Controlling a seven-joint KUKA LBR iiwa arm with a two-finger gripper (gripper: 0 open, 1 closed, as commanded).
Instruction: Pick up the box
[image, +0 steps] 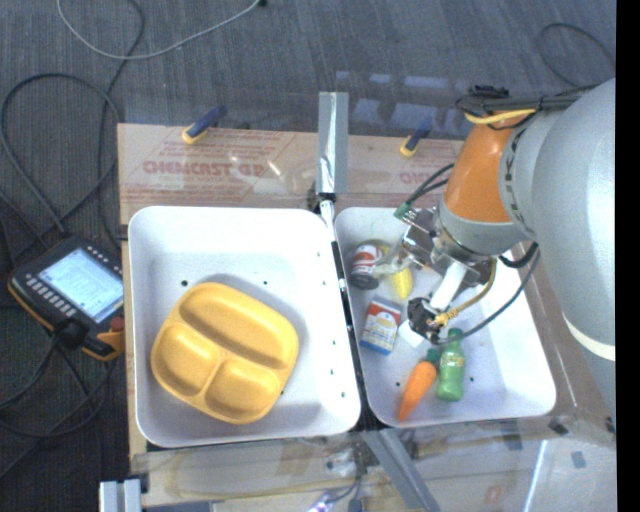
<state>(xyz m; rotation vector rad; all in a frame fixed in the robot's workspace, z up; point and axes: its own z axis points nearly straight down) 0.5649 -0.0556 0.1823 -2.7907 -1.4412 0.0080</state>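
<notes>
- Near the left wall of the right bin (520, 400), the box (381, 327) lies flat: a small white carton with a red and blue printed face, turned a little askew.
- By its look it is light, stiff cardboard with a smooth printed skin; my guess is it will slide or tip if nudged, and dent if squeezed hard.
- The best hold looks to be across its two narrower sides, from above, since the bin wall crowds its left edge.
- Just to its right hangs the claw (425, 322), low over the bin floor and near the box, with nothing visibly in it; I cannot tell whether it is apart or together.
- Close by lie an orange carrot (416, 389) and a green bottle (451, 368), below and to the right, and a small can (366, 261) and a yellow item (401, 281) above the box.
- Further out, the left bin (160, 235) holds a yellow divided tray (226, 351), turned upside down as it seems.
- Both bins sit on the tabletop (230, 165).
</notes>
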